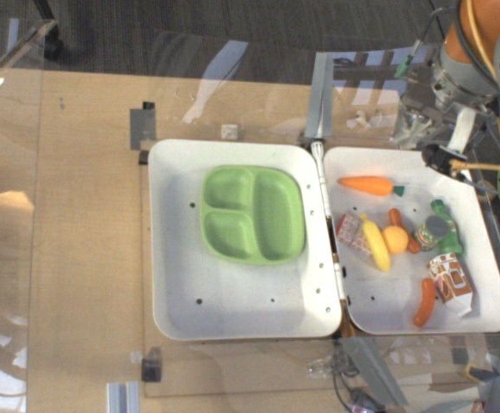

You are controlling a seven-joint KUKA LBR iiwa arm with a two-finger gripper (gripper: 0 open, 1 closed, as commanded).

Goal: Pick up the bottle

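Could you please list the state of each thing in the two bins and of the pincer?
Pincer: above the right bin's far edge, holding nothing visible.
Bottle: green, lying in the right bin, not gripped.
Carrot: lying flat near the far wall.
Banana: lying beside the orange.
Carton: lying on its side.
Plate: green, upright in the left bin.

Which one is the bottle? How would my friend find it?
Look in the right bin, the one full of toy food, not the one with the green plate. Near its right wall lies the bottle, right of the orange. It's the only green thing there, with a grey round cap.
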